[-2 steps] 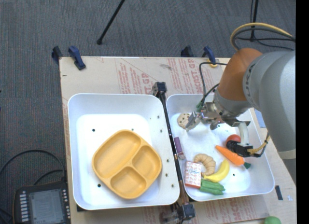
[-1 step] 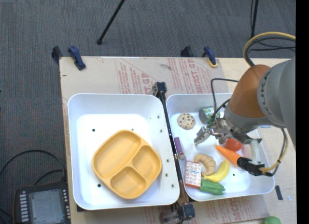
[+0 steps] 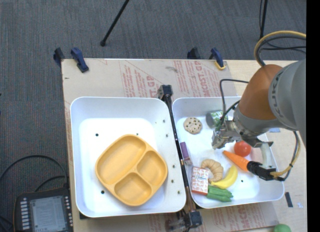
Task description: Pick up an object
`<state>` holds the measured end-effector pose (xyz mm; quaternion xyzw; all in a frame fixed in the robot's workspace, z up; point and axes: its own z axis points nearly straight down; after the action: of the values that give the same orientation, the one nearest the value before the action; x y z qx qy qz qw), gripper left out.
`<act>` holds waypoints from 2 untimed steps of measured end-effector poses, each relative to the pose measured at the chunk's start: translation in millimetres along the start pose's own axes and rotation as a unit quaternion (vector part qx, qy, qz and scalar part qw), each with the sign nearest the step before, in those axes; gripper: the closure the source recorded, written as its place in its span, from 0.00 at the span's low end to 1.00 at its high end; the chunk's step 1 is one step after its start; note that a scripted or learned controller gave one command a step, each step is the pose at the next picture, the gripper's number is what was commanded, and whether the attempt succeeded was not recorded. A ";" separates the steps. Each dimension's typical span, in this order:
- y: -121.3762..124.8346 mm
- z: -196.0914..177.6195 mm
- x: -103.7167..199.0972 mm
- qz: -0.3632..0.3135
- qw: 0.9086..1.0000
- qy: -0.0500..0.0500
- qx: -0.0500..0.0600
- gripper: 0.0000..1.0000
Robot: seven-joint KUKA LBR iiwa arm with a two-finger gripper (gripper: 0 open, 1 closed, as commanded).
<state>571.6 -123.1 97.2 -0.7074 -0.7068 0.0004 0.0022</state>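
Two shallow white bins are set side by side on the bench. In the left bin [image 3: 85, 121] a yellow divided plate [image 3: 131, 170] with three compartments is laid at a tilt. The right bin [image 3: 272, 192] is filled with small items: a cookie [image 3: 192, 125] near its upper left, a purple marker [image 3: 185, 152] along its left wall, a croissant [image 3: 212, 166], a banana [image 3: 229, 177] just beside it, a red-and-white box [image 3: 199, 180], a green pepper [image 3: 220, 194], a carrot [image 3: 236, 160] and a tomato [image 3: 242, 148]. The gripper [image 3: 220, 138] is lowered into the right bin (just left of the tomato, above the carrot's tip); whether it is open or closed cannot be told, and nothing is seen held in it. A green object [image 3: 215, 117] is partly hidden behind the wrist.
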 end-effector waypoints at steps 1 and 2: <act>-0.1 0.1 0.0 0.000 1.000 0.000 0.000 0.00; 0.3 -9.7 0.1 0.000 1.000 0.001 0.001 1.00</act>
<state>571.9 -123.1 106.9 -0.7071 -0.7071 0.0004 0.0030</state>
